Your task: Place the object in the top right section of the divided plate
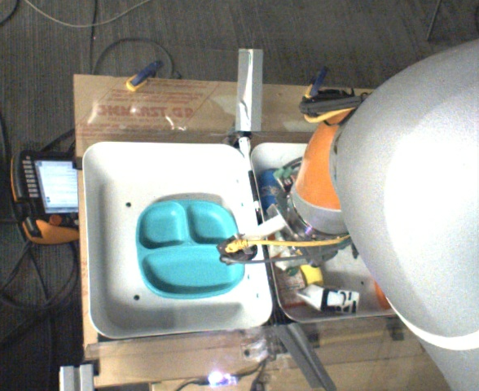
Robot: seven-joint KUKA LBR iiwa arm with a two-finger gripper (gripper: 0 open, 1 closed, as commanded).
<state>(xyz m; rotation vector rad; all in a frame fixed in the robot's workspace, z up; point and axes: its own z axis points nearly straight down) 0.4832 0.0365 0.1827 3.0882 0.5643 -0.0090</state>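
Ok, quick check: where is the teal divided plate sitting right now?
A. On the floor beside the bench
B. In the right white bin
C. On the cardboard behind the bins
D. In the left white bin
D: the teal divided plate lies flat on the floor of the left white bin, while the right white bin holds a clutter of small items.

You have very little to read here. The cardboard sheet (154,108) lying on the counter behind the left bin carries faded red printing in two lines, seen upside down from this camera; its letters are too washed out to make out as words. The handheld pendant (48,195) at the left has a lit screen, but its contents are too small to read.
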